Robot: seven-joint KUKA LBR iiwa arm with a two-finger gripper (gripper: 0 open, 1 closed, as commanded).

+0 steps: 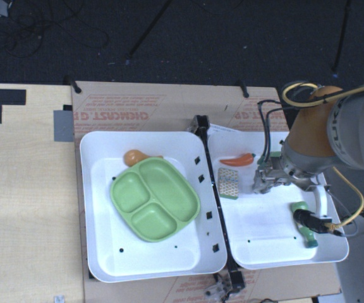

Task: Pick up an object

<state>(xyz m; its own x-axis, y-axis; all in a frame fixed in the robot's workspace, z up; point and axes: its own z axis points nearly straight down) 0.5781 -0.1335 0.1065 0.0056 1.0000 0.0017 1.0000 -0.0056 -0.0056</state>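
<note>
My gripper [263, 184] hangs low over the upper middle of the right bin [264, 257]. Just left of it lies a small speckled green pad [228, 183] near the divider. An orange-red carrot-like piece [236, 160] lies just up and left of the gripper. I see nothing held at the gripper. A green object [308, 235] rests by the right bin's right wall, partly covered by the robot's hardware. In the left bin [100, 232] sits a green divided plate [155, 199], with a small orange piece [134, 157] at its upper left edge.
Both bins stand on a cardboard sheet [138, 109] on the pale bench. A black divider strip [210, 194] runs between the bins. The arm's grey body and orange band [311, 128] loom over the right bin's upper right corner.
</note>
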